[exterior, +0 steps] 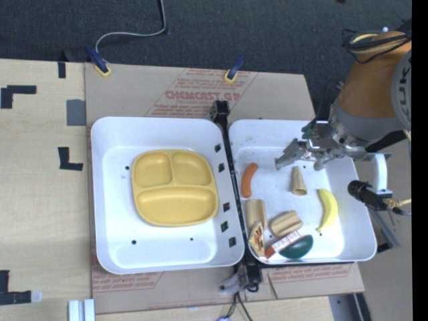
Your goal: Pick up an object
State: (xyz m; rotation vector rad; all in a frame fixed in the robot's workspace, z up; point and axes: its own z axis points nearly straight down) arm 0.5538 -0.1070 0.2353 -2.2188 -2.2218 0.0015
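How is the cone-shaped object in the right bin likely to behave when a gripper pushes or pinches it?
The cone lies on its side, so a push would probably swing it in an arc. Its taper may let fingers slip toward the narrow tip. It looks like a small toy, likely light.

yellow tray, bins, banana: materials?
Tray: likely moulded plastic, matte yellow, one colour throughout with rounded compartment ridges.
Bins: probably thin formed plastic, semi-gloss white; soft rounded corners, faint sheen.
Banana: looks like toy plastic, uniformly bright yellow and smooth, though real fruit can't be ruled out.
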